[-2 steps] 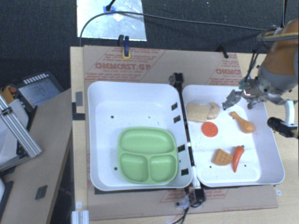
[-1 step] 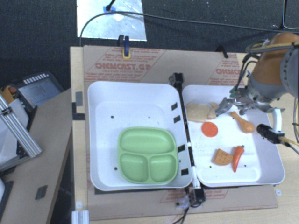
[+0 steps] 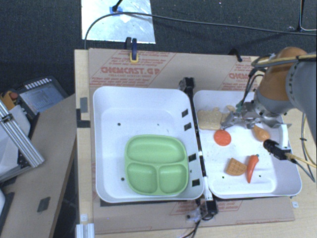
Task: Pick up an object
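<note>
In the right bin [image 3: 287, 185], low over the far-left part of the floor: the hand [image 3: 229, 123], fingers too blurred to call apart or together, nothing seen between them. Just near of it, the likeliest pick, a flat red-orange disc [image 3: 222, 138], probably light, stiff plastic and a little slick; thin, so best pinched across its edges from above. Beside the hand to the left, a pale bread-like slab [image 3: 209, 118], close enough to be nudged. To the right, a small tan piece [image 3: 261, 133] under the wrist. Nearer still, a waffle-like wedge [image 3: 236, 167] almost touching a red-and-green pepper [image 3: 252, 167]. In the left bin [image 3: 106, 103], well apart, a green divided tray [image 3: 156, 164]. Beneath both on the tabletop, a printed cardboard sheet [image 3: 148, 66].
</note>
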Robot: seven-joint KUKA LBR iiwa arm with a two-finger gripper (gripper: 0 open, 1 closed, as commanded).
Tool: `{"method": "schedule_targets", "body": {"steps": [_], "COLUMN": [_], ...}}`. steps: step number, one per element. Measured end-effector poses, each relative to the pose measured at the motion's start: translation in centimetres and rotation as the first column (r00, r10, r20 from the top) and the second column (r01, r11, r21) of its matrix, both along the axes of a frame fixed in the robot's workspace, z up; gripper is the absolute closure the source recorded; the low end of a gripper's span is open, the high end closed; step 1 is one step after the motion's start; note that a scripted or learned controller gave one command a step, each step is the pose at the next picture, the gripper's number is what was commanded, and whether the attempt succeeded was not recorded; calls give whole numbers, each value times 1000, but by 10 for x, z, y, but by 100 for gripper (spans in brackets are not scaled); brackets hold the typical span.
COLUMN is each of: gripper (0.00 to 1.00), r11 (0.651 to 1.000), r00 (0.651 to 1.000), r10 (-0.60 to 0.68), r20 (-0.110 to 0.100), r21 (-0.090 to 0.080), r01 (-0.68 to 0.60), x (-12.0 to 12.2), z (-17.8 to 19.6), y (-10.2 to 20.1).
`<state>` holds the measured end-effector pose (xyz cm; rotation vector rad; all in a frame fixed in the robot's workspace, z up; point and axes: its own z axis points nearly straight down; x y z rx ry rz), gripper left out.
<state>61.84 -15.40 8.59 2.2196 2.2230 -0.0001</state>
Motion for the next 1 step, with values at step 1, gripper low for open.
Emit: {"method": "schedule_targets", "body": {"steps": [1], "gripper": [100], "r11": [1000], "r00": [1000], "r10": [0], "r20": [5], "r21": [-1], "r01": [0], "x": [2], "z": [14], "y": [0]}}
